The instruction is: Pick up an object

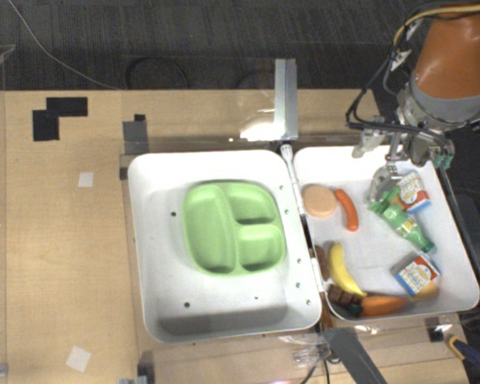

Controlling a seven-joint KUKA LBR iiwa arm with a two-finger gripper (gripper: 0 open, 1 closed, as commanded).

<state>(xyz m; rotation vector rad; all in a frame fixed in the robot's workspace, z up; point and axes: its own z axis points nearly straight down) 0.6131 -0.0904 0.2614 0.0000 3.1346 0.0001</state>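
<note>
In the right bin [465, 295] lie several toy foods: a tan round bun [320, 200], an orange-red sausage [348, 209], a yellow banana [342, 268], an orange carrot [383, 304], a dark brown piece [344, 297], a green packet [406, 224] and two small cartons [412, 191] [416, 274]. My gripper [383, 188] hangs low over the bin's upper right part. Its tip is at the left edge of the green packet and the upper carton. Nothing can be seen held in it.
The left bin [161, 297] holds a green divided plate [232, 226]. A metal post [286, 103] stands behind the divider between the bins. The arm's orange band and cables [450, 48] crowd the top right corner.
</note>
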